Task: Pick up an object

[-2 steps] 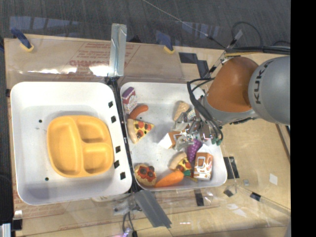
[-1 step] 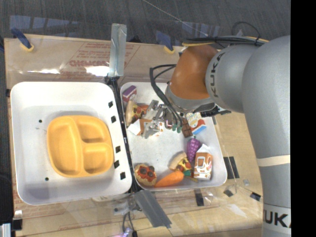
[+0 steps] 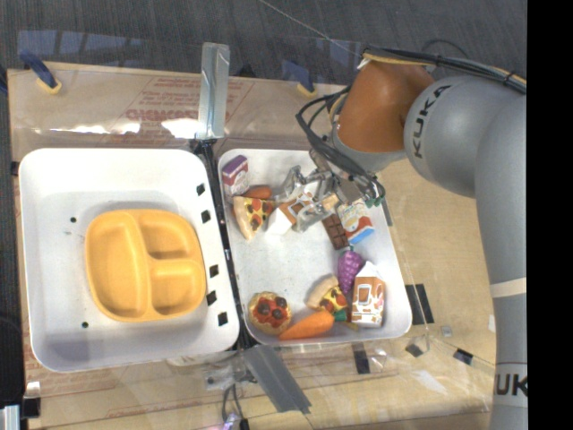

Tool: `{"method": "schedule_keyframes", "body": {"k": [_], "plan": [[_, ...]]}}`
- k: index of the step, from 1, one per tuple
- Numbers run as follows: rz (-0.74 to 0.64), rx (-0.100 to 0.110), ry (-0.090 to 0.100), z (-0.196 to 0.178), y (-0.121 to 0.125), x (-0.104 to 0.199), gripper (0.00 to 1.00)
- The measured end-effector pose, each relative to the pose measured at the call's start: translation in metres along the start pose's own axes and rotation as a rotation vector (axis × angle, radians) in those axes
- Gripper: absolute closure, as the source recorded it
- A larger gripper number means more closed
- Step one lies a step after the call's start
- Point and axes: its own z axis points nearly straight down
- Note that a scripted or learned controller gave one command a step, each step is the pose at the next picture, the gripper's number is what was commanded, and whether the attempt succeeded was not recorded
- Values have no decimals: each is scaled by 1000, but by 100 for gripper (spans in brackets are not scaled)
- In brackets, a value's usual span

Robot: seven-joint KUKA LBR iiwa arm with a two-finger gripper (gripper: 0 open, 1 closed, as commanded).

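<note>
- The grey arm (image 3: 466,141) reached in from the right, its orange band (image 3: 376,106) hanging over the upper edge of the right bin.
- The left bin (image 3: 54,267) held a yellow divided tray (image 3: 143,262), lying flat near its middle with three compartments showing.
- The right bin (image 3: 269,267) held all the small toy foods, spread along its top, right side and bottom.
- The gripper (image 3: 309,195) sat low in the upper part of the right bin, among the items there. Its metal parts blended with the clutter beneath, so whether the claw was wide, narrow or closed on something could not be told.
- A carrot (image 3: 307,326) lay at the bottom edge of the right bin, roughly level, just beside a small round pizza (image 3: 269,310).
- A pizza slice (image 3: 252,214) lay left of the gripper, its point toward the bottom of the bin.
- A small orange and white carton (image 3: 368,300) stood in the lower right corner, touching a purple bunch of grapes (image 3: 349,264) above it.
- A white and purple carton (image 3: 235,172) sat in the upper left corner of the right bin.
- A brown chocolate bar (image 3: 335,232) lay just below the gripper, near a small white, red and blue item (image 3: 360,224) to its right.
</note>
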Motion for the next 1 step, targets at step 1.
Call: {"method": "schedule_keyframes", "body": {"k": [1], "plan": [[103, 5, -8, -175, 8, -16, 100]]}}
